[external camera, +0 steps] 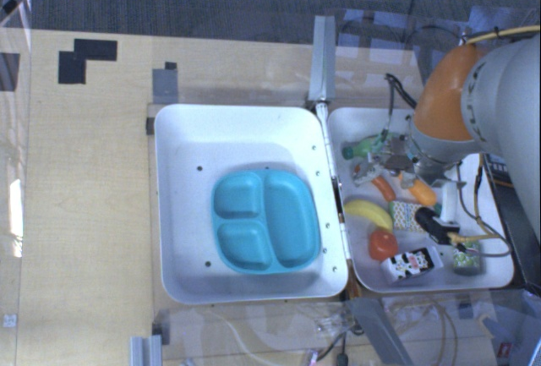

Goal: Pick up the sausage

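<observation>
The sausage (383, 185), a short red-orange link, lies in the upper middle of the right bin (499, 275). My gripper (391, 161) hangs just above and slightly right of it, low over the bin, with the orange-banded wrist behind it to the right. Nothing shows between the gripper and the sausage. An orange piece (421, 192) lies close to the sausage's right.
A green item (360, 147), a banana (369, 212), a red tomato (382, 244), a pale checkered block (404, 215) and a black-and-white box (412, 263) crowd the right bin. The left bin (182, 187) holds a blue divided plate (266, 219).
</observation>
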### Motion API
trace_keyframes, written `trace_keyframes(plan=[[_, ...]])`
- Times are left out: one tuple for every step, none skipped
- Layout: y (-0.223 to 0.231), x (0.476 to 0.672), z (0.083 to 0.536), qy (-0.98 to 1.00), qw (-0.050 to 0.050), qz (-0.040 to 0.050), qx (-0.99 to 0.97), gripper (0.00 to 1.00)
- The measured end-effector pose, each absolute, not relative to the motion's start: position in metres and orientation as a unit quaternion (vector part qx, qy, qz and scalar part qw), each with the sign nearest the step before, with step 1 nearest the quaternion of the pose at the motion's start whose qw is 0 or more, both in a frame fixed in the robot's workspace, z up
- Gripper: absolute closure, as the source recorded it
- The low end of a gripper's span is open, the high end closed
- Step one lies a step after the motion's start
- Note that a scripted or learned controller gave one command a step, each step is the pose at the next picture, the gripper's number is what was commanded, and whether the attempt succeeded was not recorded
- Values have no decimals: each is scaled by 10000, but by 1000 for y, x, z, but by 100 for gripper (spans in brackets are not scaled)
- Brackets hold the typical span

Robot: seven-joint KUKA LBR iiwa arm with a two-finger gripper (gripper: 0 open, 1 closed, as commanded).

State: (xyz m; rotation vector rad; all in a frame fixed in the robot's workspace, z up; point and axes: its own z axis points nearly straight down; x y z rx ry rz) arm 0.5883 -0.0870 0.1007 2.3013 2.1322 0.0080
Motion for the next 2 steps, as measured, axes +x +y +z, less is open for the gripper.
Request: trace_keyframes(plan=[[-86, 590, 112, 6804, 37, 44, 7328, 100], [-12, 601, 193, 8065, 30, 25, 5913, 100]])
